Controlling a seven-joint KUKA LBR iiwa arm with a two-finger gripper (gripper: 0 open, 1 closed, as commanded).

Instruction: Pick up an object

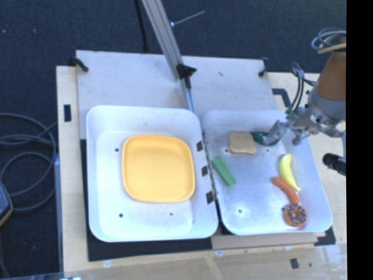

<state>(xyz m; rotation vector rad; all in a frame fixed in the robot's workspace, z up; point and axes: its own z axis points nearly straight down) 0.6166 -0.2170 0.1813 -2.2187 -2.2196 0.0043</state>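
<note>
At the bottom right of the frame, a donut [295,214] lies in the right bin [262,223], with a carrot [286,189] and a banana [287,170] just above it. A green block [223,171] lies near the divider. Higher up, a tan sponge [242,143] rests beside a dark green thing [260,137]. The gripper [278,132] hangs just right of these; whether its jaws are released or clenched I cannot tell. Nothing looks lifted yet, so the pick seems not done. The left bin [99,156] holds a yellow plate [158,168]. A metal pole [166,37] crosses the surface at the top.
</note>
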